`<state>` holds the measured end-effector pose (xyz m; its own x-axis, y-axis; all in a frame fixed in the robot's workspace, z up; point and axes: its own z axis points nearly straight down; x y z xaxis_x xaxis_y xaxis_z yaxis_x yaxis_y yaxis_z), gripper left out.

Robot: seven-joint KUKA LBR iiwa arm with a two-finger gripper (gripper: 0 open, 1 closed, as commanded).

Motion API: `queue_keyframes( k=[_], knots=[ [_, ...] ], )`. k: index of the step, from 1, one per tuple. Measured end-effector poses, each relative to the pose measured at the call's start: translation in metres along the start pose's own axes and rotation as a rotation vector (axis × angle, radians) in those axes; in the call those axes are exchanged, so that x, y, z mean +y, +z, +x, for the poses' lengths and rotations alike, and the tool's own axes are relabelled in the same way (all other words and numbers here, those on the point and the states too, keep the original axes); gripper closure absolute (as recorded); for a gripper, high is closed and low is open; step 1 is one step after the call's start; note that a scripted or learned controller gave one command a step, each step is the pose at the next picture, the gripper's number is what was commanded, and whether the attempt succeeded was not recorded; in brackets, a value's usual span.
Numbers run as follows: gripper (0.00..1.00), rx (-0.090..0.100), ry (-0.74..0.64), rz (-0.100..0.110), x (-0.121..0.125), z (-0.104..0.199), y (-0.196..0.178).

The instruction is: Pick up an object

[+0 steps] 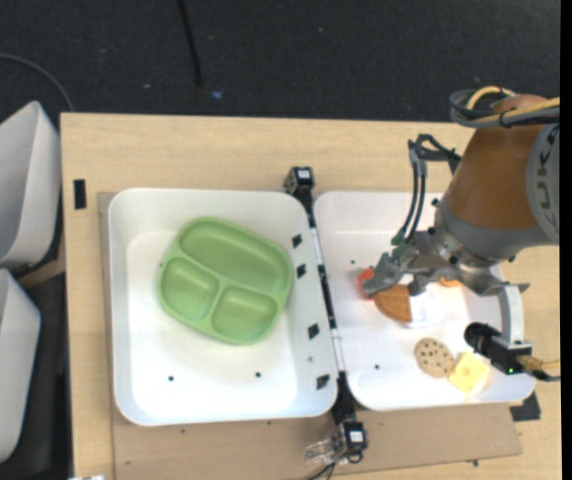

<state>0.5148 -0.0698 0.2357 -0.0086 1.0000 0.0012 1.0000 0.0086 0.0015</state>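
Note:
In the right bin [361,223] lie several small food items. A brown bread-like piece [394,303] sits mid-bin with a red item [367,281] at its left. A round chocolate-chip cookie [431,356] and a yellow block [469,373] lie nearer the front. A small orange piece [449,282] peeks out beside the wrist. My gripper [406,272] hangs low over the brown piece and the red item, under the orange band of the arm. The arm's body hides the space behind it.
The left bin [136,368] holds a green three-compartment plate [226,280]. A black-clipped divider [316,288] runs between the bins. White containers [6,198] stand off the bench at the far left. A black camera-like fitting [491,346] sticks out near the front right.

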Motion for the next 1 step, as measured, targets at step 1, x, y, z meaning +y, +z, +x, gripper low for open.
queue_keyframes(
  k=[1],
  knots=[
    [1.00,0.000,0.000,0.000,0.0079,0.0523,0.0002]
  ],
)
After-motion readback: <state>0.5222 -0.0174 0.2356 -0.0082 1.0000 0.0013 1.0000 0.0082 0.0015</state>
